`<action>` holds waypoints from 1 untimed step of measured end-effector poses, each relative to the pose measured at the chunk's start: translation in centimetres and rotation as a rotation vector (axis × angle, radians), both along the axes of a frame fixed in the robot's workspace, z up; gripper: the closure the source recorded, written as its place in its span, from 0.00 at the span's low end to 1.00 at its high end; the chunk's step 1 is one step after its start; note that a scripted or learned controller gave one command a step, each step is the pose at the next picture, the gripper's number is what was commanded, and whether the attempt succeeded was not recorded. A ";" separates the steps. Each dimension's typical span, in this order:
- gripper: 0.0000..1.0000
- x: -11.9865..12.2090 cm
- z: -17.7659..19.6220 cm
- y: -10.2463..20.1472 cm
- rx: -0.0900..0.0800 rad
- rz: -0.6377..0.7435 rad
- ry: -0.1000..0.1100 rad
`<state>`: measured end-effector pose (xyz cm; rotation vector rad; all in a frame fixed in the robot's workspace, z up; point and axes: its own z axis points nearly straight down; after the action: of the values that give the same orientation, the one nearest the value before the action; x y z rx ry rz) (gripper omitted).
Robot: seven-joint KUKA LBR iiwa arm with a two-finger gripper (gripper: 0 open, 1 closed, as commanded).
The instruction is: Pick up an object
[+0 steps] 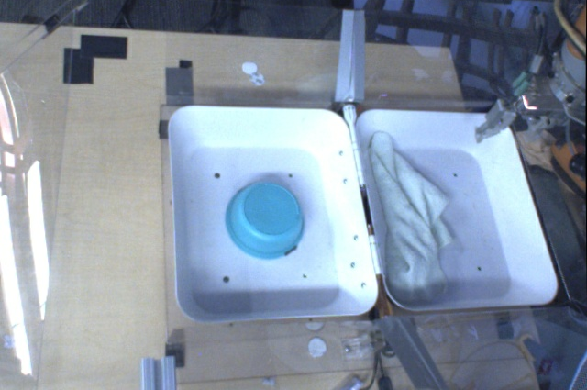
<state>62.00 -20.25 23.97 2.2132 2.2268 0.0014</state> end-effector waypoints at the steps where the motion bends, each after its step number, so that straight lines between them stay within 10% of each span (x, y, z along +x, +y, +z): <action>1: 0.00 -1.4 1.7 1.4 -0.001 0.113 -0.001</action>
<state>60.61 -18.90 25.64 2.0835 2.3466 0.0024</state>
